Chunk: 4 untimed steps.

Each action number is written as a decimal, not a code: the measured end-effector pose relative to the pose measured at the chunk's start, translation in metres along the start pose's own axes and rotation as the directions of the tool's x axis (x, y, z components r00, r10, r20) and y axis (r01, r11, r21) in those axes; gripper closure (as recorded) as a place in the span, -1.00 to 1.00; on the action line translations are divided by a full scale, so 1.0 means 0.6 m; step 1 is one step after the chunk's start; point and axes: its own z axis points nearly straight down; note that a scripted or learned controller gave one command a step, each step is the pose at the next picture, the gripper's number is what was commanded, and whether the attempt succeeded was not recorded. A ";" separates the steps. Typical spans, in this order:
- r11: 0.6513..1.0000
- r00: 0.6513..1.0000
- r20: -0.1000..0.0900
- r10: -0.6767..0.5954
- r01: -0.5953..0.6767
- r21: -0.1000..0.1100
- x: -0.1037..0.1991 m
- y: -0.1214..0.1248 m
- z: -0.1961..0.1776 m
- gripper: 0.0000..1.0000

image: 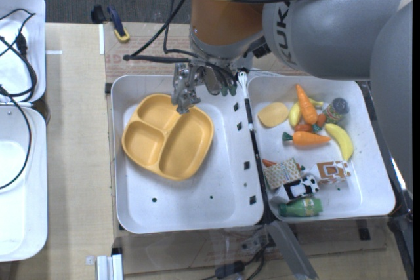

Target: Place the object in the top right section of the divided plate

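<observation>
Wooden table (72, 115), two white bins side by side. Left bin (131, 206): one yellow divided plate (167, 136), three sections. Right bin (377, 197): toy carrots (307, 120), banana (341, 140), green bottle (302, 207), small boxes. Pincer (186, 100): hangs over the plate's rim at about one o'clock; whether it is apart, together or clamped on anything cannot be told. Task's object: not identifiable between the tips; likely among the right-bin items. Handling note: the section at the plate's one o'clock is small, so centre above it, descend low, then release to avoid rolling over the divider.
</observation>
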 end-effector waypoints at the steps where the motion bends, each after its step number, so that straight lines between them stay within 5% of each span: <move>1: 0.998 0.998 -0.005 -0.059 0.059 0.000 0.133 -0.012 -0.100 1.00; 2: 0.977 0.977 -0.005 -0.212 0.212 0.000 0.203 -0.158 -0.027 1.00; 3: 0.873 0.873 -0.001 -0.488 0.488 0.000 0.281 -0.290 -0.184 1.00; 4: 0.950 0.950 -0.003 -0.313 0.313 -0.001 0.249 -0.336 -0.153 1.00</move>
